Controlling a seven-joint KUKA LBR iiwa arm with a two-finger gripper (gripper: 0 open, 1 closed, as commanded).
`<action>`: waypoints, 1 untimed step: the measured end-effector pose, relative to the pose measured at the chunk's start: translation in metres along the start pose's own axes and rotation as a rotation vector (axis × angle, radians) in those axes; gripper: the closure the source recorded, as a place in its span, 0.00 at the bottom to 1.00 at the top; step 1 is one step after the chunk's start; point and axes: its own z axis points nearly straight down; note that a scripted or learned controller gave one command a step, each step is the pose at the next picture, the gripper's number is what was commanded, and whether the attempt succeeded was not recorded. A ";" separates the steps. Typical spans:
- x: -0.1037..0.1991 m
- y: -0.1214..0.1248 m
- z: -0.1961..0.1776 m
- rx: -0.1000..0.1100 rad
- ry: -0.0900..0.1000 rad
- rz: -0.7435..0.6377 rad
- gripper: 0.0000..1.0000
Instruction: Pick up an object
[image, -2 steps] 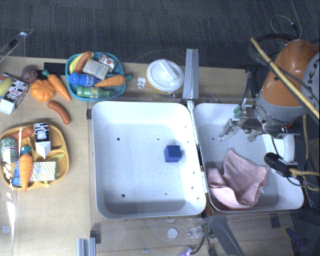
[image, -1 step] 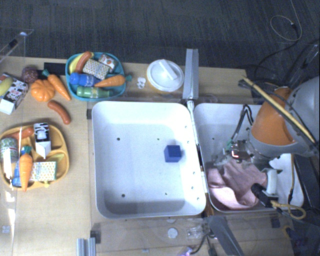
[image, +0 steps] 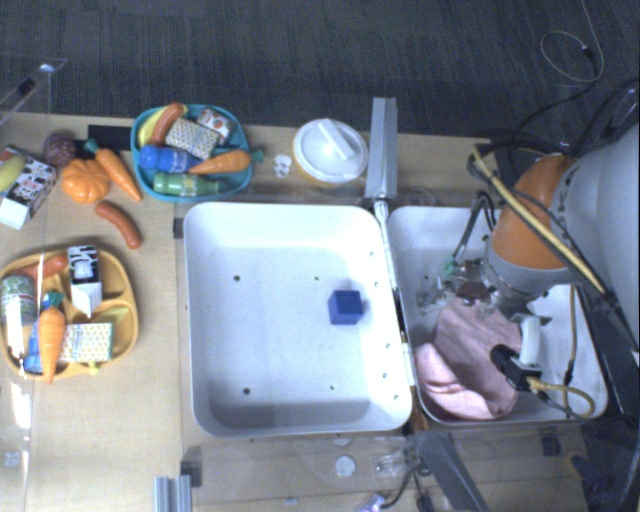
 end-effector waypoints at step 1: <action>-0.042 0.083 0.004 0.007 0.000 -0.159 0.00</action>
